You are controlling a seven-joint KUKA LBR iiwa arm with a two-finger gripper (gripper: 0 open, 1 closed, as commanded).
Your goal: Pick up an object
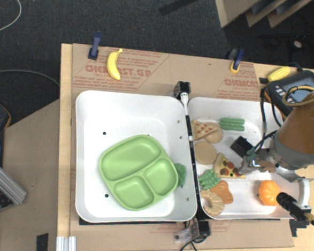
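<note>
My gripper hangs low in the right bin, its dark fingers down over the right end of a toy pizza slice. Around it lie another pizza slice, a round tan cookie, a green ridged piece, a green broccoli-like piece, a brown pastry, a tan shell-shaped piece and an orange fruit. Nothing is visibly lifted between the fingers.
The left bin holds a green divided plate and a small green piece at its right wall. A toy banana lies on the cardboard behind it. Clamps hold the board's back edge. The arm's orange band overhangs the right bin.
</note>
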